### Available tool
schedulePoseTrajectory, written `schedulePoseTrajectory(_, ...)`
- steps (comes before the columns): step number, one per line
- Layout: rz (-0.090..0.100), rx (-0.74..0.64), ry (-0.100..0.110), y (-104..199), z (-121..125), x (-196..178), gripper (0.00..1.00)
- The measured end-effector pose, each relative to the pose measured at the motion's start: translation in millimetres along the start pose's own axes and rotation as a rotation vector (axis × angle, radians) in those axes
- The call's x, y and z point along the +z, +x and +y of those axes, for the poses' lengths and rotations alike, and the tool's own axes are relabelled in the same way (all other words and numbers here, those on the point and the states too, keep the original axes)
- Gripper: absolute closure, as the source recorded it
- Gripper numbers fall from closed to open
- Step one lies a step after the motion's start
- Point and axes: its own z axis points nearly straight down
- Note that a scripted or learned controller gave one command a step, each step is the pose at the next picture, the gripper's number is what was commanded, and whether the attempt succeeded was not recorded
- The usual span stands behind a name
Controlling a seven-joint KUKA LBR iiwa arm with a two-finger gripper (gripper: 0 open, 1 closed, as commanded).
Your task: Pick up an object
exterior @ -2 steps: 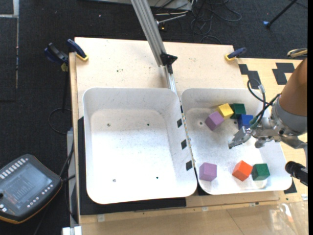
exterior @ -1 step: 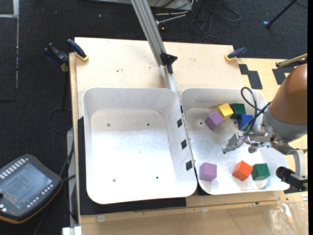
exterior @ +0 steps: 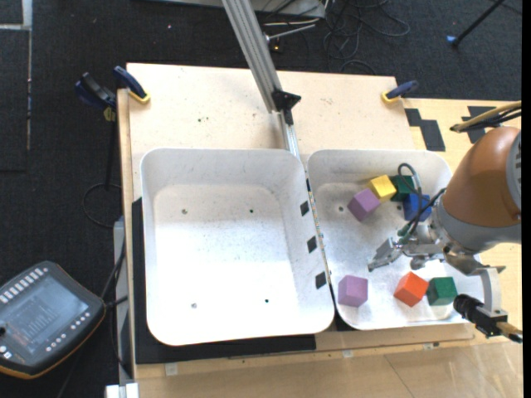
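Note:
In the right bin (exterior: 336,166) lie several small blocks: a purple one (exterior: 362,205) and a yellow one (exterior: 382,186) toward the back, another purple one (exterior: 353,290) at the front left, an orange one (exterior: 411,289) and a green one (exterior: 442,290) at the front right. A dark green block (exterior: 404,185) and a blue block (exterior: 417,205) sit behind the arm's wrist. My gripper (exterior: 387,256) hovers over the bin's middle, pointing left, between the back purple block and the orange one. Nothing shows between its fingers.
The left bin (exterior: 220,247) stands beside the right one, with a slanted metal rail (exterior: 257,52) rising behind their shared edge. Clamps (exterior: 133,85) (exterior: 398,92) hold the bench board's back corners. A teach pendant (exterior: 41,313) lies at the lower left.

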Motion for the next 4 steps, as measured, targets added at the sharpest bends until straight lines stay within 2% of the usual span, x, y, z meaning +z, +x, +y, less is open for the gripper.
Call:
schedulePoseTrajectory(1, -0.002, -0.001, -0.007, -0.6, 1.9, -12.7, 1.00)
schedulePoseTrajectory(3, -0.004, -0.005, -0.012, -3.8, 5.0, -127.1, 1.00)
schedulePoseTrajectory(4, 0.000, -0.010, -0.007, 50.3, 5.6, -131.2, 1.00)
